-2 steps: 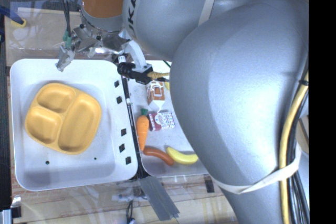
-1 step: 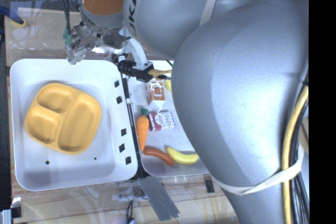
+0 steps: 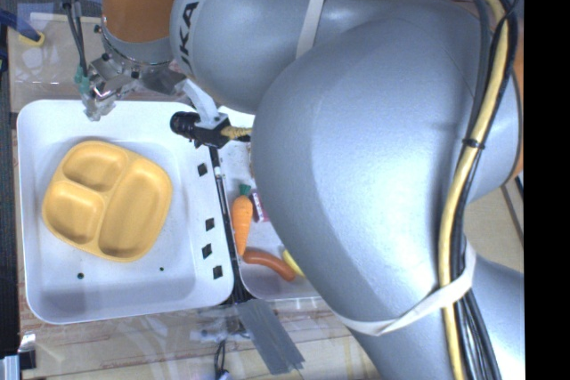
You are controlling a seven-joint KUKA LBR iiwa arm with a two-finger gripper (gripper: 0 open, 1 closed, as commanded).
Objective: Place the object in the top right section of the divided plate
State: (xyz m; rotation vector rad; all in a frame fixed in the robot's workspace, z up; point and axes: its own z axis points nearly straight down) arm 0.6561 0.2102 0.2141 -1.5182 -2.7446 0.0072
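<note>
Carrot (image 3: 240, 222) lies right of the divided plate (image 3: 107, 198), in the neighbouring bin (image 3: 258, 285), likely not yet picked; past the plate's far edge hovers the gripper (image 3: 94, 105), open or closed I cannot tell; next, reach across and grasp

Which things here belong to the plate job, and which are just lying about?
Job: yellow divided plate in the left bin; claw over that bin's top-left corner.
Lying about, right bin (one may be the object, cannot tell which): carrot; red-orange piece; yellow piece.
</note>
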